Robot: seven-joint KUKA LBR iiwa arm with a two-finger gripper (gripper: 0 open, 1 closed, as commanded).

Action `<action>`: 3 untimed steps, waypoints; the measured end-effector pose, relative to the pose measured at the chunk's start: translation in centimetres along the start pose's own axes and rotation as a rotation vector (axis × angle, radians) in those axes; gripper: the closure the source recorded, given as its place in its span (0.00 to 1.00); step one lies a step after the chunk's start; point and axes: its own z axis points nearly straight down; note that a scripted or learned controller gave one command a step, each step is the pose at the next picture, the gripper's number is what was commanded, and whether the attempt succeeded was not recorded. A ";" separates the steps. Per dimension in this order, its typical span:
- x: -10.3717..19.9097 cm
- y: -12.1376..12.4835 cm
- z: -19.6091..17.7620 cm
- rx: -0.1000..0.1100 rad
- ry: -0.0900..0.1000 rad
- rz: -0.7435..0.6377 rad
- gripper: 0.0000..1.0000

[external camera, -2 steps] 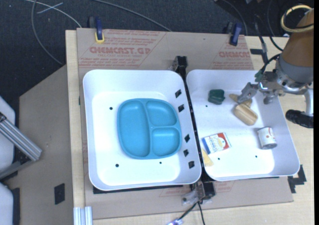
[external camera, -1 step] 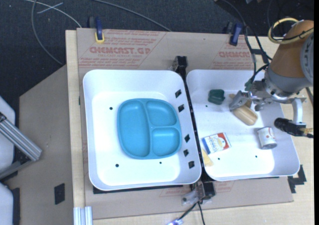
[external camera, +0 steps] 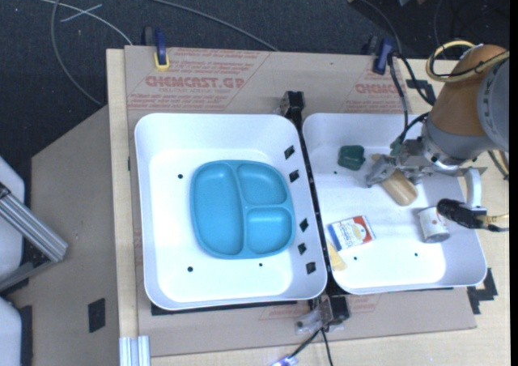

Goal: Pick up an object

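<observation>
My gripper (external camera: pixel 387 172) hangs low over the back of the right bin (external camera: pixel 405 275), on the grey arm with its orange band (external camera: pixel 460 105). A tan cylinder (external camera: pixel 401 189) lies right under the gripper's front side, touching or nearly touching it. I cannot tell whether it is held. A dark green block (external camera: pixel 350 156) sits just left of the gripper. Nearer the front lie a small white box with red and blue print (external camera: pixel 350 232) and a short silver cylinder (external camera: pixel 433 225).
The left bin (external camera: pixel 162 275) holds a blue divided plate (external camera: pixel 241 208) at its middle. A small yellow piece (external camera: pixel 336 259) lies at the right bin's front left wall. Black clips run along the divider between the bins (external camera: pixel 301 194).
</observation>
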 end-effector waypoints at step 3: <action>-1.4 0.6 -12.3 -0.010 -0.004 0.001 1.00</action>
